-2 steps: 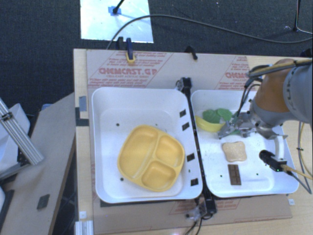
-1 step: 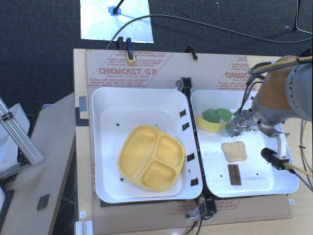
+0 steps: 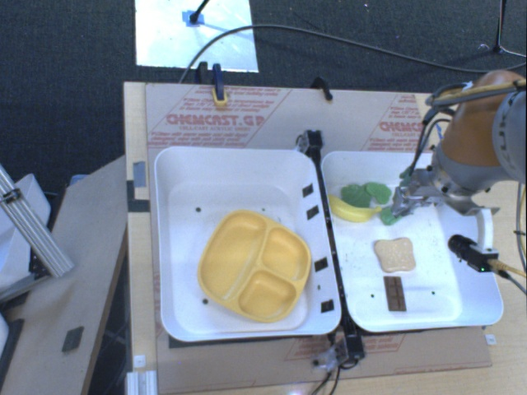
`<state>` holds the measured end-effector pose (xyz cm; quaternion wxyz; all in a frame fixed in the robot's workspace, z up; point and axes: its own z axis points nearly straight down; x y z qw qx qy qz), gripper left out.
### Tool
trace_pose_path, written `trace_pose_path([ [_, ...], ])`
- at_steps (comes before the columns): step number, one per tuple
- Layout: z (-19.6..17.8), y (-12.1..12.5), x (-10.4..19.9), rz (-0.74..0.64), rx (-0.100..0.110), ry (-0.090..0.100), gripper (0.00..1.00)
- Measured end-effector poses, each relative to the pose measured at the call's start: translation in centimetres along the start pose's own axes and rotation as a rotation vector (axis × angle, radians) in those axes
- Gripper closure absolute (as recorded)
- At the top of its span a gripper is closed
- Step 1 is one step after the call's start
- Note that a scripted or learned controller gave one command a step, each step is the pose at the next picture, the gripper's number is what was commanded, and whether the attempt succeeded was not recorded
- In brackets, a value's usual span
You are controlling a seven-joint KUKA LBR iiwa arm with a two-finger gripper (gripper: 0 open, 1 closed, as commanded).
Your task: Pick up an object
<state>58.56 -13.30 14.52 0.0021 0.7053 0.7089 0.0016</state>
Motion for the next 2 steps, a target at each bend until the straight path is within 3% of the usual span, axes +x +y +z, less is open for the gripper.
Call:
trace_pose_path([
  [2, -11.2, 0.4, -0.1, -0.001, -0.001, -0.001, 1.0],
])
